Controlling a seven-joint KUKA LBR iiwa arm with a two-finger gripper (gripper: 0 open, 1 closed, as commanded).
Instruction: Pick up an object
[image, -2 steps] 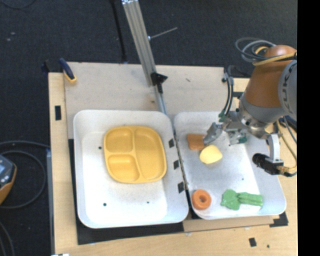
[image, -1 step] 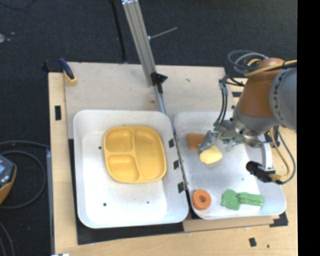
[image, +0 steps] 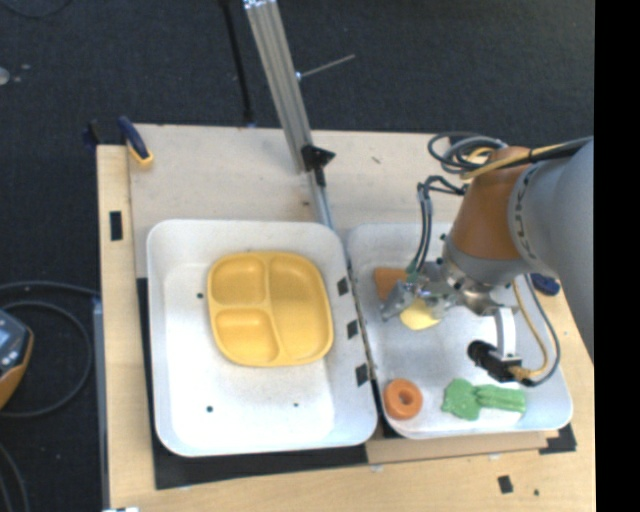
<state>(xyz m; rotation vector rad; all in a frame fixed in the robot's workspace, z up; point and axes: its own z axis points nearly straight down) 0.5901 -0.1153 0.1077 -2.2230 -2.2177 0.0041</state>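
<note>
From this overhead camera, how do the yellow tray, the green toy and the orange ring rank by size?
1. yellow tray, by far the largest
2. green toy
3. orange ring, smallest
</note>
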